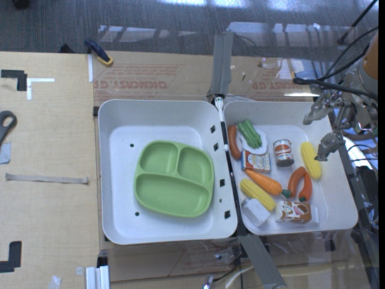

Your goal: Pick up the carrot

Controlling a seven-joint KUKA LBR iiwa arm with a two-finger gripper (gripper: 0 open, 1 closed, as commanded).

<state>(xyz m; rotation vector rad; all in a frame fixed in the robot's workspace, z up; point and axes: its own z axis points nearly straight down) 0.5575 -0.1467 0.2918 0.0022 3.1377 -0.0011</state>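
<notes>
Orange and tapered, the carrot lies mid-floor in the right bin, its long axis slanting from upper left to lower right. We see the claw up-right of it, near the yellow corn; its state we cannot tell.

Orange carrot, lying slantwise, middle of right bin
</notes>
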